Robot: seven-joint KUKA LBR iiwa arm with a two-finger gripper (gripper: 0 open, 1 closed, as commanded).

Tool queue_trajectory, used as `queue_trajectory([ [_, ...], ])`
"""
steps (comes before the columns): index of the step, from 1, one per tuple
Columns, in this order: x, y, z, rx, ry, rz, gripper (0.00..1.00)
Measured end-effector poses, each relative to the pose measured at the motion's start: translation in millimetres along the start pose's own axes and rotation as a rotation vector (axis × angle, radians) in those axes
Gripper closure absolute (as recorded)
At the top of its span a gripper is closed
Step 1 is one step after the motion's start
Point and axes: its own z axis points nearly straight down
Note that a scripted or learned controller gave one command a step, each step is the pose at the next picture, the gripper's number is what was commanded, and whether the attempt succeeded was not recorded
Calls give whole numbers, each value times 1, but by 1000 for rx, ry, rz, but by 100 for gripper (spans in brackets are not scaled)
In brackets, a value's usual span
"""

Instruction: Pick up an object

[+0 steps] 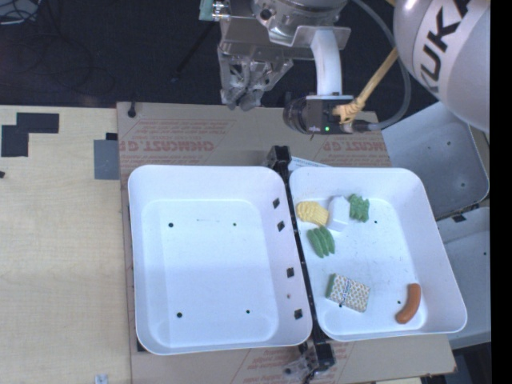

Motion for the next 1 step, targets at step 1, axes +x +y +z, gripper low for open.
queue_trajectory([
  [1,-12,-91,50,10,-2,-2,100],
])
